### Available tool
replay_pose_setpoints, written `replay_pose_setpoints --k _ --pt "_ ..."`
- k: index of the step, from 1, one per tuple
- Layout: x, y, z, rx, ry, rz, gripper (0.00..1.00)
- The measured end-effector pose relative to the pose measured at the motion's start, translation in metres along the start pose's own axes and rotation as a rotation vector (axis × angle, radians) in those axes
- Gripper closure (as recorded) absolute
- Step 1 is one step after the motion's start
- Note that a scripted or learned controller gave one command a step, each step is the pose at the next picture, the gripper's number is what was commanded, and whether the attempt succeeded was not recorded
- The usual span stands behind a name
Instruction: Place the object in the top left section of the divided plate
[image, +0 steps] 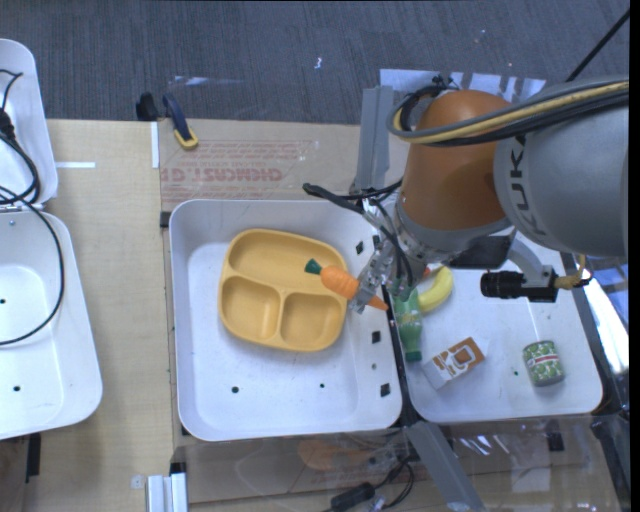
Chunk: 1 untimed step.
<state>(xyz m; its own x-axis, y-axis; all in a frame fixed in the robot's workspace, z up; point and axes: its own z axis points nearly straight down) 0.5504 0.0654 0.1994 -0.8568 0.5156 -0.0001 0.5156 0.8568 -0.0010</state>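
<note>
Carrot (338, 281), a small orange toy with a green top, lies at the right rim of the divided plate (262, 305), its green end over the large upper compartment and its tip toward the pincer (383, 283). Judging by its look, it is light, stiff, smooth plastic, likely to slip; the thick middle seems the best place to take hold.

Largest in view is the grey arm (560, 180) with its orange band, reaching in from the right. Below it sit two shallow white bins on the bench (100, 160). The left bin (200, 390) holds the yellow divided plate, which has one long compartment above and two smaller ones below. The right bin (500, 395) holds a banana (437, 289), a green bottle (407, 320), a small brown and white carton (455, 361) and a green can (543, 362).

The pincer hangs just beside the carrot's tip; whether it is clenched or released cannot be told.
</note>
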Motion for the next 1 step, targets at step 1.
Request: replay_pose_setpoints --k 1 --pt "0.0034 0.0088 0.008 0.0 0.0 -0.163 1.0"
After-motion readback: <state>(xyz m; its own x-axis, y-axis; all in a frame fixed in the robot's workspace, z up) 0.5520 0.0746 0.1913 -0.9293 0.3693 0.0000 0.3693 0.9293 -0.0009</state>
